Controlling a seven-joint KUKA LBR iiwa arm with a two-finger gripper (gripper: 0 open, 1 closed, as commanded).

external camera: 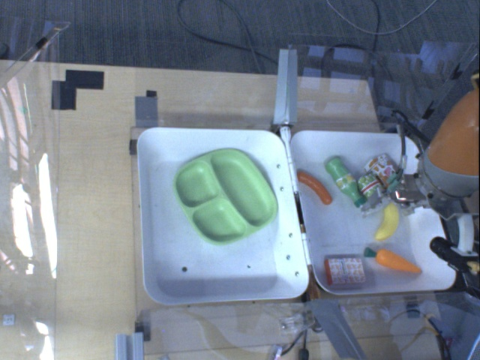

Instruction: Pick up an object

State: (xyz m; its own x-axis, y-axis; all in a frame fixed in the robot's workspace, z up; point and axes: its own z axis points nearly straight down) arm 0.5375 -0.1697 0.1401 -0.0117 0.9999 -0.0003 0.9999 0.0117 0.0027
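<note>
**Pre-grasp, arm at right edge**

Wooden bench (90, 201), 2 white bins. Left bin (157, 276) has green divided plate (225, 195). Right bin (322, 272): sausage (315, 187), green bottle (343, 179), wrapped pack (379, 175), banana (387, 222), carrot (396, 260), small box (346, 270). Step, I judge: approach, nothing picked yet. Arm (456, 145) hangs over the bin's right rim; gripper (405, 193) just above banana, near pack. Claw state: can't tell. Next: pick 1 target, descend, close.

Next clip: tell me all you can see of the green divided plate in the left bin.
The green divided plate is a pale green, smooth, plastic-looking dish with rounded corners and three compartments: two smaller ones on the left and bottom, and a larger one on the right. It lies flat and right side up, turned at a slant, near the middle of the left bin. Its compartments hold nothing, and nothing but the bin floor touches it.
</note>
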